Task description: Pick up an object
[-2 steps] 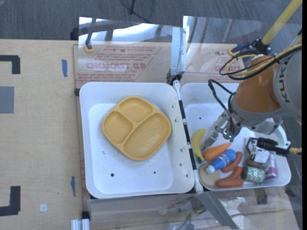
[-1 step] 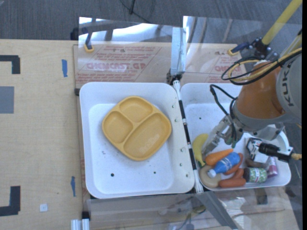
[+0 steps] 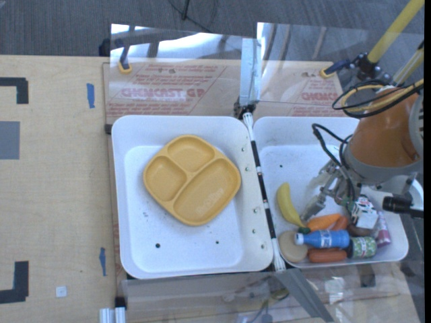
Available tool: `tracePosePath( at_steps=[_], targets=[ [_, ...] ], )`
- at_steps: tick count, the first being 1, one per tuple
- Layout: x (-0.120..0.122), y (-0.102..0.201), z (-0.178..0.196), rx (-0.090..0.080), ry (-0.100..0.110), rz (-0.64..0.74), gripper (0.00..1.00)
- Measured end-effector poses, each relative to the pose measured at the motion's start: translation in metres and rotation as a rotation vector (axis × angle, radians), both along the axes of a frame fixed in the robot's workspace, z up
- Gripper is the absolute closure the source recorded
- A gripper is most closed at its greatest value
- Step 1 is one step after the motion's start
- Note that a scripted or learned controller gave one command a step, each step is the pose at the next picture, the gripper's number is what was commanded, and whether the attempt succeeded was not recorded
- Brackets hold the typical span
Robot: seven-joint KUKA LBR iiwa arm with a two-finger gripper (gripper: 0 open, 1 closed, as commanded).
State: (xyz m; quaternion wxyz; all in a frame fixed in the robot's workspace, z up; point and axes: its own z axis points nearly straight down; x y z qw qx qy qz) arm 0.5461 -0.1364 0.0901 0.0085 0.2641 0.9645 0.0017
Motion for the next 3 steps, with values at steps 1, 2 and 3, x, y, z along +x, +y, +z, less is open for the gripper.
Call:
tracePosePath(
  at_steps=[1,2,3],
  targets=[
    [-0.022,0.006,0.0,-0.004,-0.001,0.117,0.0],
    [-0.019,0.005,0.013,-0.005,-0.013,0.113,1.0],
    [0.026,0.073,0.157,0.001,0.01,-0.023,1.0]
  ],
)
